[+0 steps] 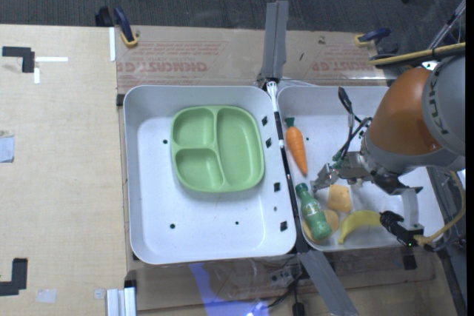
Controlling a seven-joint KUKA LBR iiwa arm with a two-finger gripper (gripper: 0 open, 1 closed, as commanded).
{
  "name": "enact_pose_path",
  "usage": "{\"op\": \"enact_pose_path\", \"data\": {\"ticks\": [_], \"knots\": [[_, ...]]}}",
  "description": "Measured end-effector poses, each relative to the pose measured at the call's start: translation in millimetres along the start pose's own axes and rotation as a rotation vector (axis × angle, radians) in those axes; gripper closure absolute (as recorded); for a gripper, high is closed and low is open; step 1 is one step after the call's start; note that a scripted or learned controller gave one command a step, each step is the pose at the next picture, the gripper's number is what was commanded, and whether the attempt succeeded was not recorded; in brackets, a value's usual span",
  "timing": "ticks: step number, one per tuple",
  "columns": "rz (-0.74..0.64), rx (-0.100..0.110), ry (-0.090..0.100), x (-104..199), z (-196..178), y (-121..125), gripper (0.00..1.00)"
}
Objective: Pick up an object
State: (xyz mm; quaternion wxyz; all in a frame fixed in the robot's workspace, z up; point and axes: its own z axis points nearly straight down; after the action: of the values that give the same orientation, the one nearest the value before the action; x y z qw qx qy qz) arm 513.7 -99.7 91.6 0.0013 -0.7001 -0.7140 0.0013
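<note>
The arm (437,115) is grey, with a broad, rounded orange band (404,122) above the wrist. Thin dark cables run along it — the wrist hardware is metallic grey.

right bin (326,103) far half free; near half crowded (carrot (297,149), bottle (313,213), banana (358,223)) | left bin (148,233): plate (218,149) mid

Grey arm with orange band (415,122): cut off at right edge, hiding right white bin (318,103) beneath. End effector (329,175): finger state indistinct.

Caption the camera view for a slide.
KUKA gripper poised over right bin beside carrot, green bottle and banana; green divided plate left.
</note>
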Motion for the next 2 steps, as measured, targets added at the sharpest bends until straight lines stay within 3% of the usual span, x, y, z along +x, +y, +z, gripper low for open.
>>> {"op": "enact_pose_path", "data": {"ticks": [1,2], "knots": [[0.028,-0.007,-0.002,4.3,-0.8,-35.0,0.00],[0.031,-0.003,0.000,3.7,-8.5,-35.5,1.00]]}}
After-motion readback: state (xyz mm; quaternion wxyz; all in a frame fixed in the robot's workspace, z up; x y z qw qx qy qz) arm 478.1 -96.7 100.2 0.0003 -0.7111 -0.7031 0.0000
